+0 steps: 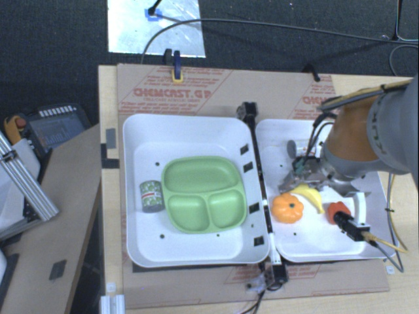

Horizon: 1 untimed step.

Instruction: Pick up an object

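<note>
Dark carpet floor surrounds a cardboard-topped bench.

- The arm enters at 3 o'clock; the frame's right edge cuts off its upper part.
- The hand sits low under the wrist, dark and tangled with cables; whether its fingers are apart or together cannot be told.
- The arm hides a stretch of the right bin at its 3 o'clock side.
- The banana is partly tucked under the hand, its upper end hidden.
- The label on the small can in the left bin is too small to read.
- A grey device at 9 o'clock has a blurred screen.
- Metal rails at 9 o'clock run off the left edge.
</note>
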Each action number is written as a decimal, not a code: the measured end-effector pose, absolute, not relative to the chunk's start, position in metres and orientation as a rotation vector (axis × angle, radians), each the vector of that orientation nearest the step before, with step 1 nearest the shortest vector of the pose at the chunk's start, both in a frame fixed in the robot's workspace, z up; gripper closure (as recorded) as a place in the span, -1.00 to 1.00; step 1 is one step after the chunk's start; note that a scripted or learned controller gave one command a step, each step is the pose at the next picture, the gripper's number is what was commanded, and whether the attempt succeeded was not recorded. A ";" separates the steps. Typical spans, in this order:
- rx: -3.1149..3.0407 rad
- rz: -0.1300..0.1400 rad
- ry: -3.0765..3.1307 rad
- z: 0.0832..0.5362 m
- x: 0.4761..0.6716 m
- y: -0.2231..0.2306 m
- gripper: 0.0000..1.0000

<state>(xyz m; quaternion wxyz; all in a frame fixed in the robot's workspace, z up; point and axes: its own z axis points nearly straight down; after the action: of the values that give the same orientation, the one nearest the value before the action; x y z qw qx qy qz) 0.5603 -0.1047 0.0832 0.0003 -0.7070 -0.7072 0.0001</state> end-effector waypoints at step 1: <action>-2.223 -0.002 -2.223 0.095 0.561 -0.105 1.00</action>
<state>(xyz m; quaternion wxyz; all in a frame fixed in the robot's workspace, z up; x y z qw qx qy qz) 0.5612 -0.1049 0.0952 -0.0010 -0.7070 -0.7072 -0.0008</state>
